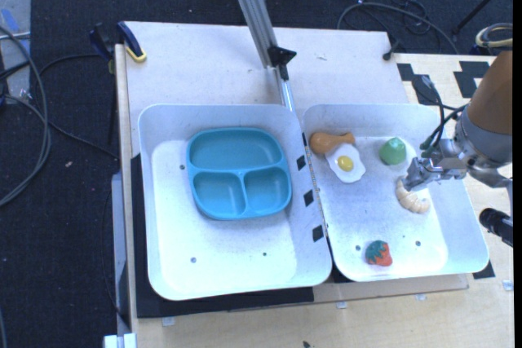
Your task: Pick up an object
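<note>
The gripper point(418, 175) hangs low over the right bin point(457, 253), directly above the upper end of a pale croissant-shaped pastry point(412, 198). Taking that pastry as the landmark: the tool sits just above and a touch to its right, so close that tip and pastry seem to meet, though contact cannot be confirmed from this slanted look. Whether the gripper is spread or closed cannot be told; the metal tip is too small and cluttered, and nothing is plainly seen clamped in it.

The pastry's long axis curves from upper left to lower right, so a grasp would likely need to close across its narrow width.

A green ball point(394, 151) lies up and left of the pastry, a fried egg point(346, 165) farther left, a strawberry point(378, 253) below. The blue divided plate point(240, 173) rests in the left bin point(163, 257), well apart.
</note>
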### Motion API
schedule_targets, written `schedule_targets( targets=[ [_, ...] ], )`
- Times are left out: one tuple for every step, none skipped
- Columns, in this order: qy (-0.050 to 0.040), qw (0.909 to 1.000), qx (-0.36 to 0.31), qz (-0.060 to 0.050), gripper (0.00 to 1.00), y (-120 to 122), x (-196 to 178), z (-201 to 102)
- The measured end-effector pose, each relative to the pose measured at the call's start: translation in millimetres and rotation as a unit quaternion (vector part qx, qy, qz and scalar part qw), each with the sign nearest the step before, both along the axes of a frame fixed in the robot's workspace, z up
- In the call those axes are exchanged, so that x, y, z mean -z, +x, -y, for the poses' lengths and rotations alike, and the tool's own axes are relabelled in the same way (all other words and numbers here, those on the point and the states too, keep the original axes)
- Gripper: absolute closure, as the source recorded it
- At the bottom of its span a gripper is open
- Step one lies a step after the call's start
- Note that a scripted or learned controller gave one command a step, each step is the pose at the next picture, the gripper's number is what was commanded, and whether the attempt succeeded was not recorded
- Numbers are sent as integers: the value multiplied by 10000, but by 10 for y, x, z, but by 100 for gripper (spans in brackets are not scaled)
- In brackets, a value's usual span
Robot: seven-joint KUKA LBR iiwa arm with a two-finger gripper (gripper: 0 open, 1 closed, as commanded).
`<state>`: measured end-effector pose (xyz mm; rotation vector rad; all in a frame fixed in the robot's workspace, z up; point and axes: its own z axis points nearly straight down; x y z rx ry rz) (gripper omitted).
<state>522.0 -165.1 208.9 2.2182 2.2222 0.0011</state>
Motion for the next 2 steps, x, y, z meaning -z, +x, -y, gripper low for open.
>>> schedule_targets(
  targets=[
    [9, 10000, -31, 0, 100, 15, -142, -511],
    [11, 10000, -32, -6, 100, 95, -132, -1115]
  ],
)
